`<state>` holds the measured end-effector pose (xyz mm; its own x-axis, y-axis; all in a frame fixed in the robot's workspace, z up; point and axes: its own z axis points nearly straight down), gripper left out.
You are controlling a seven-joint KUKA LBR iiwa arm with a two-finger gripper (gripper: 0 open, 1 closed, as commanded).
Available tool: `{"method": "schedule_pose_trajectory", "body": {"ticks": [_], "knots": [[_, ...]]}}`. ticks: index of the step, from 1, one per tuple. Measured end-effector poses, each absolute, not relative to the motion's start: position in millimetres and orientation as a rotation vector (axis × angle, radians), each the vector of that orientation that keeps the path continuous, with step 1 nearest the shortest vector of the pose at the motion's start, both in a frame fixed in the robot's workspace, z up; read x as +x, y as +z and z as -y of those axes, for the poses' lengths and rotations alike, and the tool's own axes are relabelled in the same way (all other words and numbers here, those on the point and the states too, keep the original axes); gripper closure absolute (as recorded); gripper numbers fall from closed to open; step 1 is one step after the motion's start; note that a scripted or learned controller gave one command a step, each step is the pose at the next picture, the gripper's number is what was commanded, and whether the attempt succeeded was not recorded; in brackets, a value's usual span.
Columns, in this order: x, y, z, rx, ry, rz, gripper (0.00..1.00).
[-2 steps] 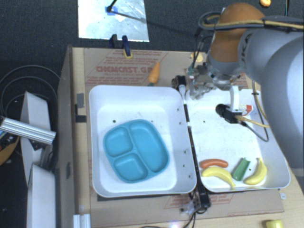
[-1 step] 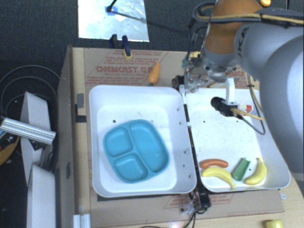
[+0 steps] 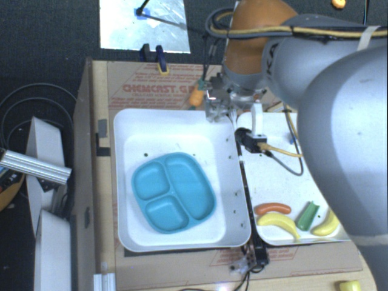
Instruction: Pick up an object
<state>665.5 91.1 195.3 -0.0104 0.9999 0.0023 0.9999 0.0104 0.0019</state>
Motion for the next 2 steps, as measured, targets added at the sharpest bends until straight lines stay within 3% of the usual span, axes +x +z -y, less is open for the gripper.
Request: {"method": "schedule_pose_trajectory", "body": {"ticks": [1, 2], "knots": [[614.4, 211.9, -112.7, -2.212, 0.002, 2.228, 1.0], [628.7, 207.0, -187.4, -2.209, -0.007, 2.234, 1.0]]}}
